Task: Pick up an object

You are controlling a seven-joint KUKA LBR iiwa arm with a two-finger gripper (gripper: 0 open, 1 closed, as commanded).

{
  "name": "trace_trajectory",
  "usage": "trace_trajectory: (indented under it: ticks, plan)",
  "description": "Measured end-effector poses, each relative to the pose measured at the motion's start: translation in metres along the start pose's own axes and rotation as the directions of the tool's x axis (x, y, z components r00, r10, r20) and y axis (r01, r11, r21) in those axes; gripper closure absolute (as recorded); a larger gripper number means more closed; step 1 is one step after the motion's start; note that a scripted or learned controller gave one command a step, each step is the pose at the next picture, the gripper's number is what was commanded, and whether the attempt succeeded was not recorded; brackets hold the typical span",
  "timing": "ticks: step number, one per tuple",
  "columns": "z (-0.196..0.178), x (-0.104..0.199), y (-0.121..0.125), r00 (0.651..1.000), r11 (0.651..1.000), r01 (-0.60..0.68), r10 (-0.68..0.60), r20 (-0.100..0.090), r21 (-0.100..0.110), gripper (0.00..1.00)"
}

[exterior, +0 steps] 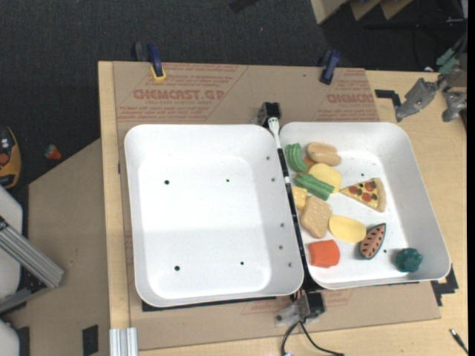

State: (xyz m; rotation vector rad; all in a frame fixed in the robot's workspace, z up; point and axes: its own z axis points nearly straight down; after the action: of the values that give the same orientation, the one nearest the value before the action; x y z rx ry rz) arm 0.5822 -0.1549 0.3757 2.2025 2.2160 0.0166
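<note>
The right bin (pixel 415 165) holds several toy foods. Among them are a pizza slice (pixel 365 193), a tan bun (pixel 323 153), a green bean pod (pixel 297 158), a yellow lump (pixel 326 175), a tan cracker (pixel 316 217), a yellow lemon shape (pixel 346 228), an orange-red block (pixel 323 254), a dark watermelon slice (pixel 372 241) and a teal ball (pixel 408 259). My gripper (pixel 435 101) hangs at the upper right, beyond the right bin's far corner and well away from the toys. Its two grey fingers (pixel 415 99) stand apart with nothing between them.
The left bin (pixel 148 221) lies beside the right one, and a black hinge strip (pixel 286 191) runs between them. Both rest on a brown board (pixel 223 91) held by clamps (pixel 156 61) at the far edge. Metal framing (pixel 26 262) juts in at the left.
</note>
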Motion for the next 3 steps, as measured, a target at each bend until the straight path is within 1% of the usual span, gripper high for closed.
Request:
trace_trajectory:
  ticks: [1, 2, 3]
  plan:
    - [-0.001, -0.002, -0.002, 1.000, 1.000, -0.004, 0.004, -0.001, 0.013, 1.00]
    - [-0.116, 0.049, 0.004, 1.000, 1.000, 0.001, -0.001, -0.003, 0.004, 1.00]
    - [0.019, 0.117, -0.014, 1.000, 0.999, 0.001, -0.001, -0.008, 0.035, 1.00]
